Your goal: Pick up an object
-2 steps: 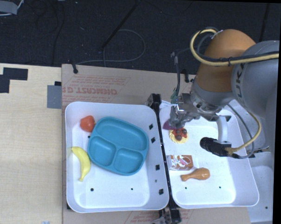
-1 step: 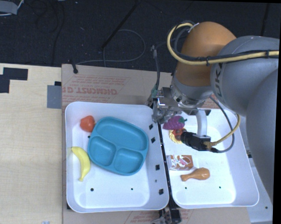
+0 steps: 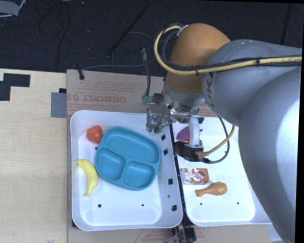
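A purple object point(image 3: 183, 133) lies at the right bin's point(image 3: 239, 208) back, beside the divider, just under my gripper point(image 3: 164, 125). Whether my gripper is spread or pinched, I cannot tell. Nearer lie a chicken drumstick point(image 3: 212, 189) and a printed packet point(image 3: 195, 175).

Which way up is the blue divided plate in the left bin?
Right way up. The blue divided plate lies flat in the left bin, its three hollow compartments facing the camera, nothing in them.
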`<state>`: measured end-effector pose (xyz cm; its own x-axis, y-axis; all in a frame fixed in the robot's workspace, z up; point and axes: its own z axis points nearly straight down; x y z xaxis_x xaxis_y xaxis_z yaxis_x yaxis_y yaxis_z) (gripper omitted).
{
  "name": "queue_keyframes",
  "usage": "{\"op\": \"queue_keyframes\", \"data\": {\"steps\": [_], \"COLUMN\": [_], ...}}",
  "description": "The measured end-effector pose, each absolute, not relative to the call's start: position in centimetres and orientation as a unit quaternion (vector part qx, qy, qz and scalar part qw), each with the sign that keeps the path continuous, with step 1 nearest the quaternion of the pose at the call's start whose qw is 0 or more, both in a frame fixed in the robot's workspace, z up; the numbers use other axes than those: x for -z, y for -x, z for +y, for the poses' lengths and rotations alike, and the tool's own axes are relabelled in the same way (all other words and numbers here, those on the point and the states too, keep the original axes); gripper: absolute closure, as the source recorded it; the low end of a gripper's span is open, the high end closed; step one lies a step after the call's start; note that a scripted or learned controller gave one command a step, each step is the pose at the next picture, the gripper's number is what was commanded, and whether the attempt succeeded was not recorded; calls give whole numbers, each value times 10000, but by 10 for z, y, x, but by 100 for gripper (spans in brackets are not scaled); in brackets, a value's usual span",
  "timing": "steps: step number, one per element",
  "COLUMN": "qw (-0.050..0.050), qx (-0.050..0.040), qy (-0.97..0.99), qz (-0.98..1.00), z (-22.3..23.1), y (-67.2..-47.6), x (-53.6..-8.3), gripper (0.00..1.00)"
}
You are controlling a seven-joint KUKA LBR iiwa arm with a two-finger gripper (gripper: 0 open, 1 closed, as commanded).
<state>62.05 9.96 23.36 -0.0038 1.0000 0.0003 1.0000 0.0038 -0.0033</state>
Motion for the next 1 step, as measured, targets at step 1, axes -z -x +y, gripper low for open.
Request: {"op": "queue_keyframes", "data": {"steps": [1], "qw": [8], "qx": [-15], "qy": [7061], "qz": [-7081], "z": [98], "y": [-620], "x": [-235], "gripper": [0]}}
